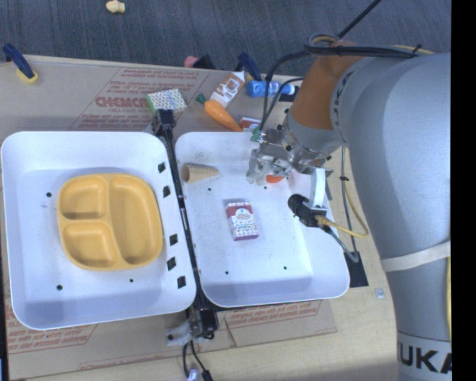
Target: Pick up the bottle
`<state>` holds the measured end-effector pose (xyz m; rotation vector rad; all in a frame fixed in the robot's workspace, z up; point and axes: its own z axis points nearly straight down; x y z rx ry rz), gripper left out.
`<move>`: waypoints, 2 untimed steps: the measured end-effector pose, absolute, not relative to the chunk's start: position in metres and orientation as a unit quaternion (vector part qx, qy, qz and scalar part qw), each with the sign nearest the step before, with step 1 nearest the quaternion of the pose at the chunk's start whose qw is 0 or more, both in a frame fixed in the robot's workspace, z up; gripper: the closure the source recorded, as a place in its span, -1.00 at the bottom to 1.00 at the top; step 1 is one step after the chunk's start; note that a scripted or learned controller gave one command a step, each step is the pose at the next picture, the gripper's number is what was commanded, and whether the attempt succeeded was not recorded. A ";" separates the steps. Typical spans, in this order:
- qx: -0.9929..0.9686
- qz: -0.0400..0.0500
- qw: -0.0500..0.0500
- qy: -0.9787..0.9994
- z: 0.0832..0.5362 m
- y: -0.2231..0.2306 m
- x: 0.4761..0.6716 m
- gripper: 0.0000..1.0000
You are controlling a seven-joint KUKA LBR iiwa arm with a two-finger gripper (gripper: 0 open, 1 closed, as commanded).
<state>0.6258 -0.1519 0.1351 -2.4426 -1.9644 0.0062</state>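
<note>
A small bottle [228, 88] with a white and orange label lies on the cardboard just behind the right bin [321, 280], outside it. My gripper [265, 167] is low over the back right part of that bin, well in front of that bottle. A small red and white thing [276, 178] peeks out right beside the gripper; most of it is hidden and I cannot tell what it is.
An orange carrot [220, 115] lies by the right bin's back rim. Inside the right bin are a waffle cone [198, 172] and a red packet [242, 220]. A yellow divided plate [109, 221] sits in the left bin [20, 292]. Blue clamps [262, 87] stand behind.
</note>
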 end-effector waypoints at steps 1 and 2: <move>-0.690 0.001 0.002 -0.724 0.237 -0.167 0.543 1.00; -0.688 0.001 0.003 -0.726 0.174 -0.159 0.476 1.00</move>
